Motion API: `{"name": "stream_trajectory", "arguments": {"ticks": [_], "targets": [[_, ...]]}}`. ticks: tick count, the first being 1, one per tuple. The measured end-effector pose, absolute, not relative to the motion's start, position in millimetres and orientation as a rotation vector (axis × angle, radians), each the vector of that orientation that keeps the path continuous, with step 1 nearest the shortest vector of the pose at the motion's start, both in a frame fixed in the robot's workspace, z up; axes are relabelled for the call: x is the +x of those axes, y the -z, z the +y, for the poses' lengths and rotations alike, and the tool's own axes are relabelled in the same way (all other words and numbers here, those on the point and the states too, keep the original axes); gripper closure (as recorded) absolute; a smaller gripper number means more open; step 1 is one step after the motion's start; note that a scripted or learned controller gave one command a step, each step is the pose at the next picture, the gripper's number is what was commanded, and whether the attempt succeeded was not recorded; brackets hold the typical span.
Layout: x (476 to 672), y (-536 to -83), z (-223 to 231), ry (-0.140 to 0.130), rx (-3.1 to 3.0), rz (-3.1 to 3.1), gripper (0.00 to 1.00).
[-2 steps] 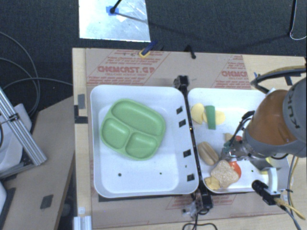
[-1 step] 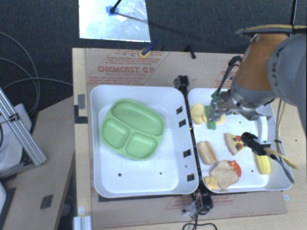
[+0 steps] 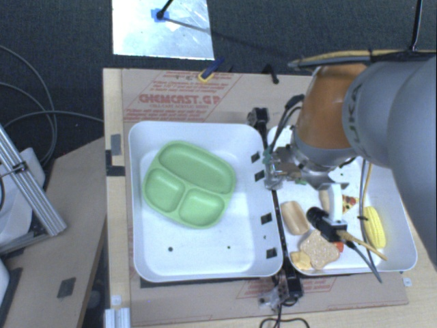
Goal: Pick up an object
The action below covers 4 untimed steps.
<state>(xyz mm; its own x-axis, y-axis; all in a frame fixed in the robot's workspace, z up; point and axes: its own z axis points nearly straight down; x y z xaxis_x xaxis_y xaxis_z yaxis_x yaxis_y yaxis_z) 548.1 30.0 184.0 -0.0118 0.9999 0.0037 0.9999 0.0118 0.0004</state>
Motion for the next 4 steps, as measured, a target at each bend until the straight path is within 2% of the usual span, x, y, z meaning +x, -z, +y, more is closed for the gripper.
{"name": "stream_trajectory", "arguments": {"ticks": [1, 2, 3, 4], "targets": [[549.1, -185, -48, 0.000, -2.230, -2.219, 1.00], [484.0, -184, 38, 0.001, -2.206, -2.230, 1.00], [487.1, -184, 11, 0.002, -2.222, -2.222, 1.00], [486.5, -184, 69, 0.004, -2.210, -2.231, 1.00]]}}
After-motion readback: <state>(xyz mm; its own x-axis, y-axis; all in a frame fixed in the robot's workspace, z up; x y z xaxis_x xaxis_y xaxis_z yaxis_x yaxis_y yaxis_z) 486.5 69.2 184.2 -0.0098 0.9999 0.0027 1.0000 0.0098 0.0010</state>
